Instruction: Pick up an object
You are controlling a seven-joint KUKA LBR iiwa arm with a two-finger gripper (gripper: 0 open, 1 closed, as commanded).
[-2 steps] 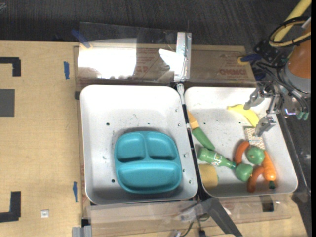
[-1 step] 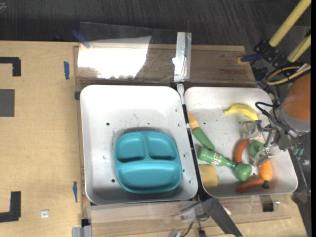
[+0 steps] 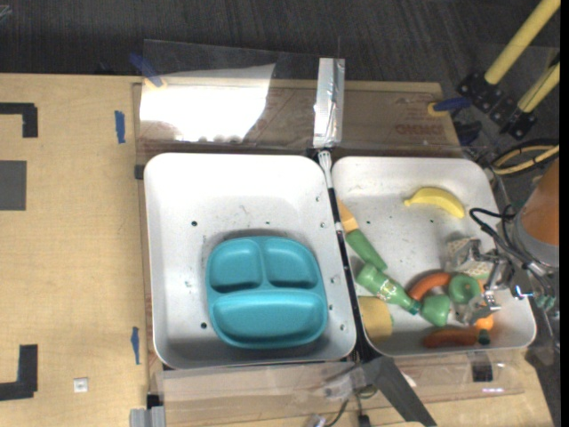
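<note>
Nearest, toy vegetables crowd the right bin at its front corner; light, hard, slick plastic, best pinched across a narrow middle; end effector among them, finger state indiscernible.

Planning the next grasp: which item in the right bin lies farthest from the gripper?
The yellow banana, alone near the right bin's far wall; the other toys crowd the near side beside the gripper.
</note>
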